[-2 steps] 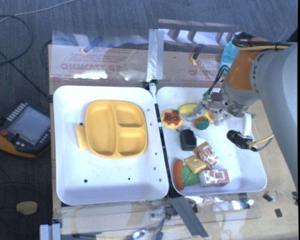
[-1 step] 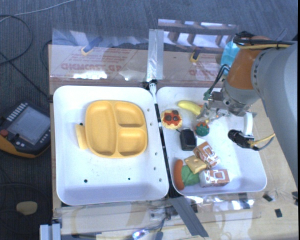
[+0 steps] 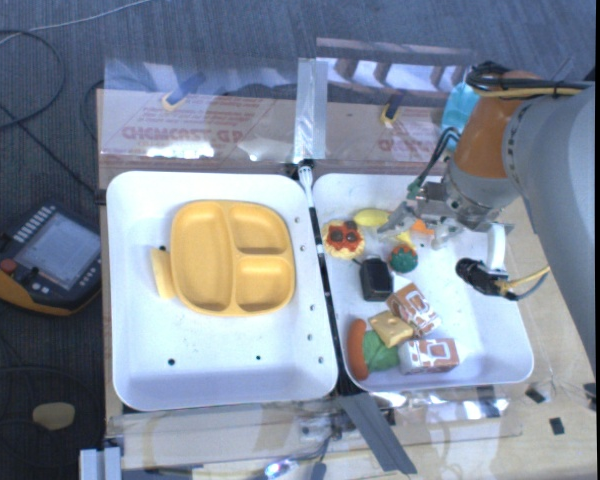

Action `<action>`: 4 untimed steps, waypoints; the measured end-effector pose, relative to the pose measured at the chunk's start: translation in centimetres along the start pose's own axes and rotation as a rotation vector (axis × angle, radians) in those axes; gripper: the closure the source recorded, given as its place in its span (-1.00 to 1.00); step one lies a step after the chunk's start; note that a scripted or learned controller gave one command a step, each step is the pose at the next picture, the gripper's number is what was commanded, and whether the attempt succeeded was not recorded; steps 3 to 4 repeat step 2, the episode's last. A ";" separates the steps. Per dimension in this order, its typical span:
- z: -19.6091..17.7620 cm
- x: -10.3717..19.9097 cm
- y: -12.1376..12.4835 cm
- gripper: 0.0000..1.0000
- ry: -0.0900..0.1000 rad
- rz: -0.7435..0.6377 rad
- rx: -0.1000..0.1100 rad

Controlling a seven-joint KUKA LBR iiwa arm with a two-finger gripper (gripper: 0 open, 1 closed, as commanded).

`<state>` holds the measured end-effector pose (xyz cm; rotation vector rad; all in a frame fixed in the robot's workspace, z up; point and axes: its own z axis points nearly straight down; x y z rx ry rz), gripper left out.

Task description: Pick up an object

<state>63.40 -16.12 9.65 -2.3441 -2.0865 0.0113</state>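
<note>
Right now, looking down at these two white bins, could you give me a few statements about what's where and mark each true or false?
1. The yellow divided tray lies in the left bin. True.
2. The right bin holds several small toys. True.
3. The claw hovers over the left bin. False: it is over the right bin, near its far end.
4. The black block sits inside the yellow tray. False: it lies in the right bin.
5. The arm's wrist band is orange. True.
</note>
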 end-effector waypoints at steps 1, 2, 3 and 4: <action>-0.2 0.0 -0.3 1.00 0.002 0.000 0.016; -9.8 4.0 1.8 1.00 0.001 0.019 -0.002; -9.8 4.0 1.8 1.00 0.001 0.019 -0.002; -9.8 4.0 1.8 1.00 0.001 0.019 -0.002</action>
